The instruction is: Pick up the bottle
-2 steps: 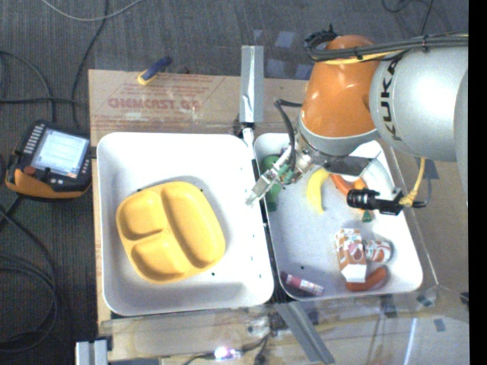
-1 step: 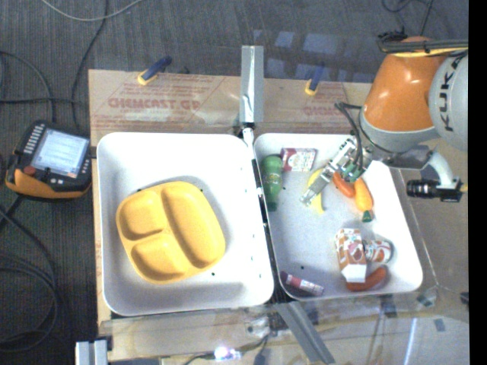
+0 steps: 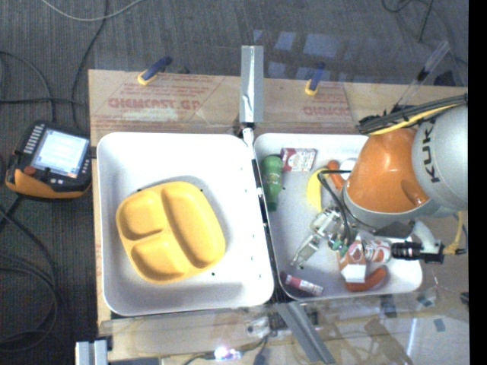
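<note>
The arm [image 3: 396,177] covers much of the right bin [image 3: 285,226], hiding its far right wall and parts of the things under it. A yellow item [image 3: 313,190] and an orange one [image 3: 335,175] peek out from beneath the orange band, too covered to name. The claw [image 3: 308,248] is blurred; its opening cannot be read. The packet [image 3: 298,158] label is illegible.

Open floor is left in the right bin [image 3: 283,226] between the bottle [image 3: 272,179] by its left wall and the clutter [image 3: 364,263] crowded under the arm [image 3: 396,175].
</note>
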Controlling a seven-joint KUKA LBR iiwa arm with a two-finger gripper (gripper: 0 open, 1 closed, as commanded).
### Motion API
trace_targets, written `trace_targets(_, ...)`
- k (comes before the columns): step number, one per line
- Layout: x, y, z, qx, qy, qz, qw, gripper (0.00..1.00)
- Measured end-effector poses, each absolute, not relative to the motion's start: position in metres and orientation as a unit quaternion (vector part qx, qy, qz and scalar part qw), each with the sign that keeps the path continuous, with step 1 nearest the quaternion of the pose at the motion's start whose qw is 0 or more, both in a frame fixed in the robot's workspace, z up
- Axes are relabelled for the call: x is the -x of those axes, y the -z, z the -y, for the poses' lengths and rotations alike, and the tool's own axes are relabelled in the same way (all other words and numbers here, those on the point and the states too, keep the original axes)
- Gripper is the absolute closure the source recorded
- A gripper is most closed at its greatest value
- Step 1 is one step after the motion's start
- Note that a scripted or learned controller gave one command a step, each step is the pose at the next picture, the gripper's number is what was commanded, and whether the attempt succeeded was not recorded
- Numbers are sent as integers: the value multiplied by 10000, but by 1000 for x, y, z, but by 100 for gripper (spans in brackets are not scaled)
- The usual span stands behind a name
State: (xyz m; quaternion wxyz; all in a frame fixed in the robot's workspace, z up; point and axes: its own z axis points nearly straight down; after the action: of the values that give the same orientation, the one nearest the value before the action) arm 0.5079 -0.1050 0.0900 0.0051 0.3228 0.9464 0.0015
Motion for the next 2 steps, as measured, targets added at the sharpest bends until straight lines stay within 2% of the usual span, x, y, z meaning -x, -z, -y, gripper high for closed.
trace_targets(1,-597,-90,100,-3123,-32,-9499,75,0)
trace_targets(2,-599,-101,98,-3123,-62,-9499,100,100)
